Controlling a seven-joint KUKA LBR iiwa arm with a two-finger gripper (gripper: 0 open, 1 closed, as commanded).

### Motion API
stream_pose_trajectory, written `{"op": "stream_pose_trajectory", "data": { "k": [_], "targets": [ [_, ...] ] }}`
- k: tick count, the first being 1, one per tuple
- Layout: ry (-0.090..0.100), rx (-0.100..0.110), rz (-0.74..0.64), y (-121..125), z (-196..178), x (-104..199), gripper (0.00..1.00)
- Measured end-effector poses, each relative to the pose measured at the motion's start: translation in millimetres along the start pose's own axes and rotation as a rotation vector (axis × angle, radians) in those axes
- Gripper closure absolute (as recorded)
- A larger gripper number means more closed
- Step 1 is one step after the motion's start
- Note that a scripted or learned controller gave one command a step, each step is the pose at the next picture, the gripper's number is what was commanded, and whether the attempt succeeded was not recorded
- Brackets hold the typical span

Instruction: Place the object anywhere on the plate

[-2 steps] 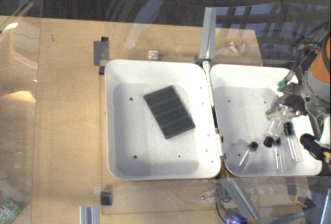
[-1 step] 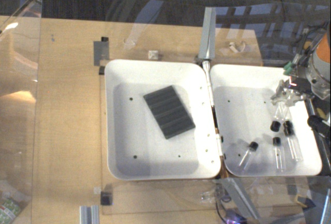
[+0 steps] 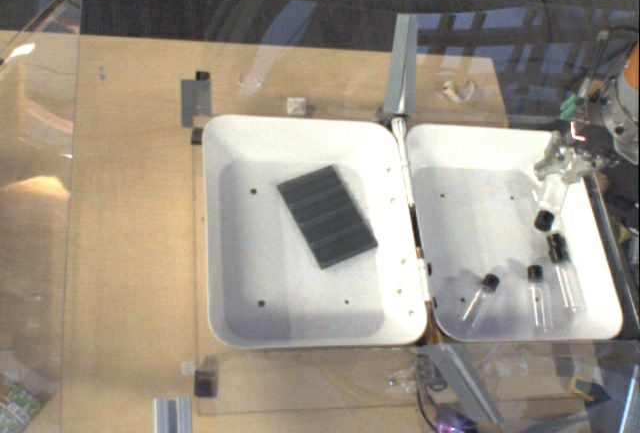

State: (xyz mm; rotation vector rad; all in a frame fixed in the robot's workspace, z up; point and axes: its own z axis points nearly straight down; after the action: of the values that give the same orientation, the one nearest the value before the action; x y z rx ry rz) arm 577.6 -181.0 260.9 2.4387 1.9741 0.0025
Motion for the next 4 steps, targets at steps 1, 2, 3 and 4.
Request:
{"op": "stream_pose_trajectory", "data": {
  "k": [1, 2, 3, 4],
  "targets": [
    [-0.001, 0.001, 0.232, 17, -41, -9, 1.00],
    [-0.001, 0.003, 0.478, 81, -85, 17, 1.00],
    [-0.001, 0.004, 0.678, 83, -132, 28, 1.00],
    [-0.002, 0.005, 1.062, 79, -168, 22, 1.00]
  ]
}}
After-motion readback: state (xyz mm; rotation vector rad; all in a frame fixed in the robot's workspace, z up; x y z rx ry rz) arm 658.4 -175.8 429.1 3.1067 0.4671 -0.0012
